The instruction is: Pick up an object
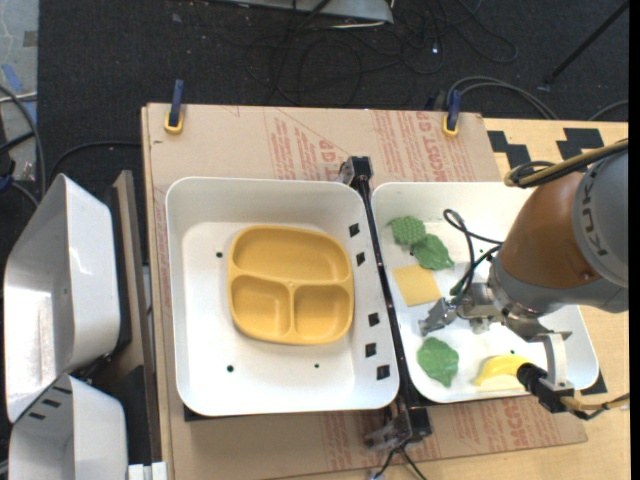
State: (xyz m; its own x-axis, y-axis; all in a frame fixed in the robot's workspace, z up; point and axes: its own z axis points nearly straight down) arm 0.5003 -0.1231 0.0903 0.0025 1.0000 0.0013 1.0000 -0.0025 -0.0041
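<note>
The right bin (560, 200) holds several small items. Two green leafy pieces (407, 230) (432, 253) lie near its back left. A flat yellow square (416, 285) rests just below them. Another green piece (438, 360) sits at the front left, and a yellow banana-shaped piece (498, 370) lies at the front. My gripper (442, 318) hangs low over the bin's middle, between the yellow square and the front green piece. Nothing is visibly held in it.
The left bin (190, 268) carries a yellow divided plate (291, 283). A black divider with clips (372, 268) runs between the bins. The orange-banded arm (555, 243) covers the right bin's right side. White containers (55, 298) stand off the bench at left.
</note>
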